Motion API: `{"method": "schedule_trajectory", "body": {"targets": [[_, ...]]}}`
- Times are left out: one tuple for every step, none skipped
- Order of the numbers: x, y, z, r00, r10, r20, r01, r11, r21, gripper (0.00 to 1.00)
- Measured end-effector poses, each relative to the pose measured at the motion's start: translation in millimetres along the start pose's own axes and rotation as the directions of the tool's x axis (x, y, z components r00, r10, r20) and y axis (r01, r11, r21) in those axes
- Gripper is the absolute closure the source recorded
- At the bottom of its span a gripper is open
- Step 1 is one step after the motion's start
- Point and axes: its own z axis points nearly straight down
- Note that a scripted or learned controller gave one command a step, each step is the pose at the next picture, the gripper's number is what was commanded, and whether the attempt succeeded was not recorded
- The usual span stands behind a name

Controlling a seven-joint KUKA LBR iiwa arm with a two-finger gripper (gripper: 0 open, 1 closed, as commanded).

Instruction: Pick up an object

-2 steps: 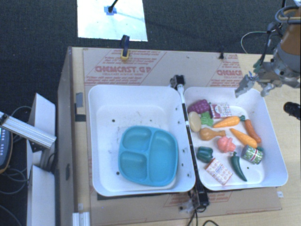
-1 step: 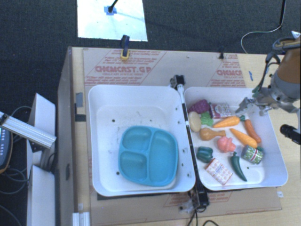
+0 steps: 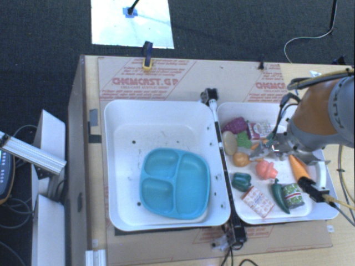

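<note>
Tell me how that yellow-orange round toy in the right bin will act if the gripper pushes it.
The yellow-orange round toy looks smooth and rounded, so it would probably roll or slip aside. It seems small, likely light plastic. Neighbours like the pink toy crowd it, so it may bump them.

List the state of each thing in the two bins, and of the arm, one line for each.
blue divided plate: flat in the left bin, nothing on it.
right bin: holds many toy foods.
purple toy: lying near the far wall.
orange carrot: lying beside the arm.
green pepper: lying near the front.
gripper: low over the toys.
</note>
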Motion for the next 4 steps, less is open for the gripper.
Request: {"method": "schedule_trajectory", "body": {"targets": [[35.7, 69.5, 1.9, 1.0, 0.001, 0.002, -0.001, 1.0, 0.001, 0.0], [9.1, 100.8, 9.7, 1.0, -0.005, -0.018, 0.007, 0.998, 0.065, 0.0], [-33.0, 24.9, 7.7, 1.0, 0.001, -0.002, -0.001, 1.0, 0.015, 0.0], [-57.3, 108.0, -24.1, 1.0, -0.002, -0.002, 0.002, 1.0, 0.011, 0.0]]}}
